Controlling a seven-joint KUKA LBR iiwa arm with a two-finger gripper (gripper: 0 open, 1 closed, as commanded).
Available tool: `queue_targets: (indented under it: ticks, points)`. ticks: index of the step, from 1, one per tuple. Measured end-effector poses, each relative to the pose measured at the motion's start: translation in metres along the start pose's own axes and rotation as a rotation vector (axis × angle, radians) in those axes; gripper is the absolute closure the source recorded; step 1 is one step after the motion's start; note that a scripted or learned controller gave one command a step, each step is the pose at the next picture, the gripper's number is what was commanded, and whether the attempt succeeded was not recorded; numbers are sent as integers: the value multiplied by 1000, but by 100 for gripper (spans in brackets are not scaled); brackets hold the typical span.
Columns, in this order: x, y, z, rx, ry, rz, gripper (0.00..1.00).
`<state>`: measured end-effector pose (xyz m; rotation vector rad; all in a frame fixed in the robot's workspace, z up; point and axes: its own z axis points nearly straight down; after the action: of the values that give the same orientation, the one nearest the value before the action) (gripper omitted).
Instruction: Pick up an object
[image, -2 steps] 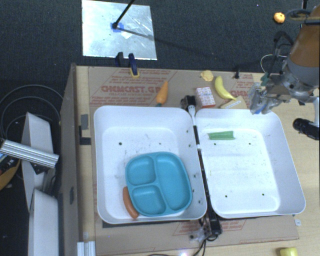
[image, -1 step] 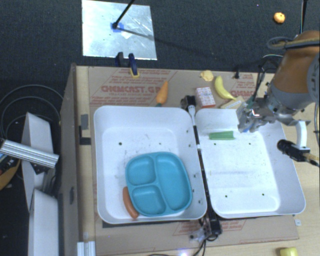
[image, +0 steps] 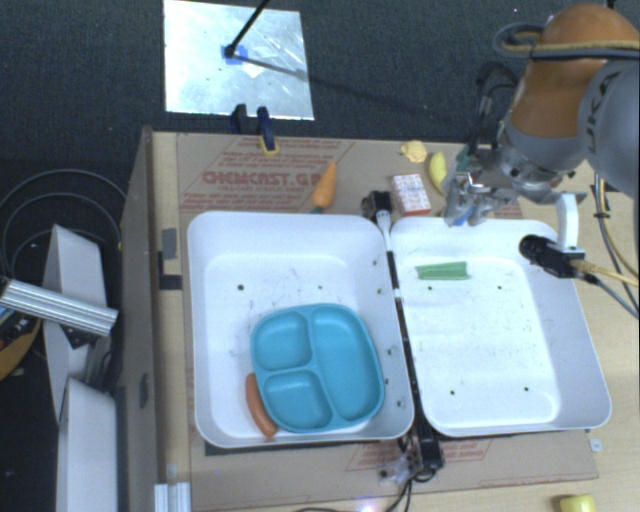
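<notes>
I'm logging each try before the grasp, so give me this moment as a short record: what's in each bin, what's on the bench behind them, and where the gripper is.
left bin: blue tray; sausage beside the tray's left corner
right bin: green strip near the far wall
bench behind bins: carrot, small box, banana
gripper: above the right bin's far edge
held: nothing seen

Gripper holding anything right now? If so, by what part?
Nothing visible between the jaws. The gripper hovers over the right bin's far edge; the flat green strip lies in the bin, untouched.
</notes>
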<state>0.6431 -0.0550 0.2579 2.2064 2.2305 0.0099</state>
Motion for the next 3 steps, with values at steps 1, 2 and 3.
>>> queue_targets:
  ticks: [1,2,3]
  points:
    - [-21,-28,42,10,-2,11,100]
    - [-20,-27,40,6,-2,9,0]
    - [-40,10,161,9,-3,8,0]
